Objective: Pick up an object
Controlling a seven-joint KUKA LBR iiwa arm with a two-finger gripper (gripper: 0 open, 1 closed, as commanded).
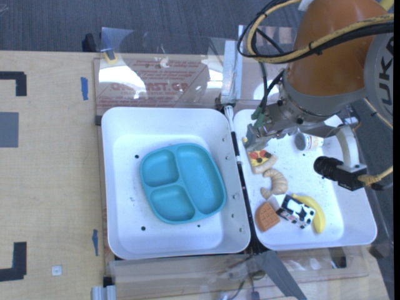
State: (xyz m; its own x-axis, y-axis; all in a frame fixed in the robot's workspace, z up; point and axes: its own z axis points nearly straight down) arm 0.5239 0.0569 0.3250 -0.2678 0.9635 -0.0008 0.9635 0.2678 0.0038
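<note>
I see my pincer (255, 136) low at the right bin's (356, 230) far left corner, finger spread I cannot tell, pizza slice toy (260, 159) just below it, croissant (275, 182) beyond that, waffle (267, 216), banana (314, 212) further, blue tray (181, 181) left.

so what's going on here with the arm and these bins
The grey and orange arm reaches over the right bin, its gripper low near the pizza slice toy. A croissant, waffle, banana and black-and-white toy lie untouched. The left bin holds a blue divided plate.
</note>
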